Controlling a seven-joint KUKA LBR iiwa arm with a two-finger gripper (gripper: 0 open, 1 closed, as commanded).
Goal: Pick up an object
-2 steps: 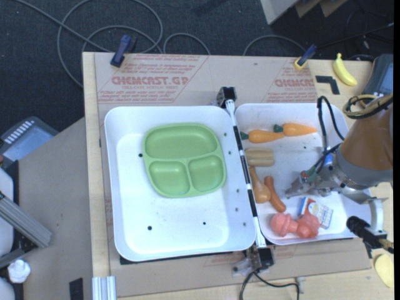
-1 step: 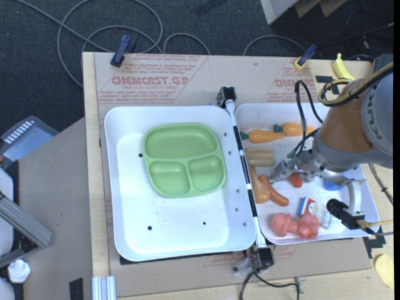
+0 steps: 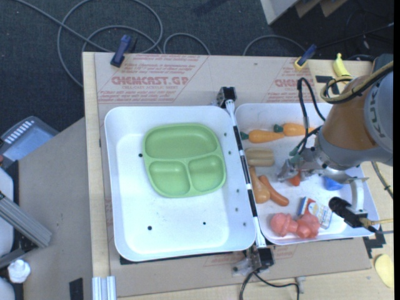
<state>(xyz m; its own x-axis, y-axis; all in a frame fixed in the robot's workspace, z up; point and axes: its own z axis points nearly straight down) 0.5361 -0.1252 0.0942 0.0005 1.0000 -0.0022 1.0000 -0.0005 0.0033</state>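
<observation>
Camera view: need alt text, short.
The grey-and-orange arm's hand is lowered into the right bin among toy food: carrots, a hot dog and a pink toy. The left bin holds a green divided plate.

Bright, even overhead light; soft shadows, slight glare on white bins (image 3: 119,167); sharp pic.

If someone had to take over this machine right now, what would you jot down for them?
Hand: low in the right bin, among the toy food; whether it grips anything cannot be seen.
Right bin: two carrots at the far side, an orange sausage near the divider, a pink toy at the near edge, a small packet beside it.
Left bin: a green divided plate.
Done: nothing visibly lifted.
Left: pick up one object.
</observation>
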